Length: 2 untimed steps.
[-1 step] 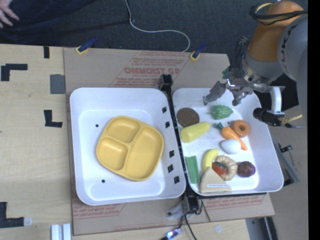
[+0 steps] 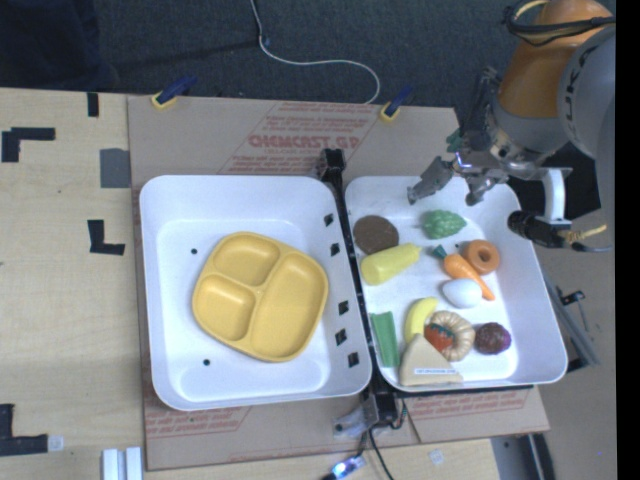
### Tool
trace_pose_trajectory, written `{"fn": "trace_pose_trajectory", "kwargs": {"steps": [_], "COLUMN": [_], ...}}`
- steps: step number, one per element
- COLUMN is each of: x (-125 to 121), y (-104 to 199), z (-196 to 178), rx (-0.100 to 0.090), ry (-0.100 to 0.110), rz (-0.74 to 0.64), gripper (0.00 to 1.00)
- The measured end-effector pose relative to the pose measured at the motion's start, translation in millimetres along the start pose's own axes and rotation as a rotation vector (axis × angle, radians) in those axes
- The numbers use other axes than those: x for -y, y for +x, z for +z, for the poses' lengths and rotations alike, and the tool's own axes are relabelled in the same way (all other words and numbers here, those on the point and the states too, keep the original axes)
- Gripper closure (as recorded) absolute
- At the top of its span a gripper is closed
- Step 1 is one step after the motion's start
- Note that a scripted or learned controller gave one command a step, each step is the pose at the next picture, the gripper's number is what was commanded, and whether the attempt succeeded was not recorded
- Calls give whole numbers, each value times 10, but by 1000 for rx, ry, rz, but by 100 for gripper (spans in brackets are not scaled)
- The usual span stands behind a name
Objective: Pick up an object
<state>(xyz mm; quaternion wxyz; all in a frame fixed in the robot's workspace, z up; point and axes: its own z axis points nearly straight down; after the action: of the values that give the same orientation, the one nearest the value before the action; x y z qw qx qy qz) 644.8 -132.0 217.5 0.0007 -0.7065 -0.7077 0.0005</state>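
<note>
At the bottom of the frame, the near wall of the right bin [image 2: 470, 381] holds a cream wedge-shaped piece with a label [image 2: 428, 365], and just left of it a green strip [image 2: 384, 336] lies along the bin's left side. Resting against the wedge is a round tan piece with a red centre [image 2: 450, 334], with a dark maroon ball [image 2: 492, 338] just to its right and a yellow piece [image 2: 419, 317] to its upper left. A little further up sits a white egg [image 2: 461, 293], touching an orange carrot [image 2: 466, 271], and beside that an orange ring [image 2: 484, 256]. Toward the bin's left side a pale yellow corn-like piece [image 2: 390, 263] lies below a brown disc [image 2: 375, 233], and a green leafy piece [image 2: 442, 224] sits near the far end. To the left, the left bin [image 2: 170, 208] carries a yellow divided plate [image 2: 260, 295]. Above the far edge of the right bin, the gripper [image 2: 446, 189] hangs over the bin, its two fingers spread apart with nothing between them, just above the green leafy piece. The arm [image 2: 545, 68], grey with an orange band, reaches in from the upper right of the frame.
</note>
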Motion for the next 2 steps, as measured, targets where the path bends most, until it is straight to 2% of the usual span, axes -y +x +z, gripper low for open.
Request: {"fn": "trace_pose_trajectory", "kwargs": {"steps": [1,2], "x": [-12,22], "y": [28,-1], "z": [648,1098], "rx": [0,1], "ry": [6,4], "rz": [-1,0], "gripper": [0,0]}}
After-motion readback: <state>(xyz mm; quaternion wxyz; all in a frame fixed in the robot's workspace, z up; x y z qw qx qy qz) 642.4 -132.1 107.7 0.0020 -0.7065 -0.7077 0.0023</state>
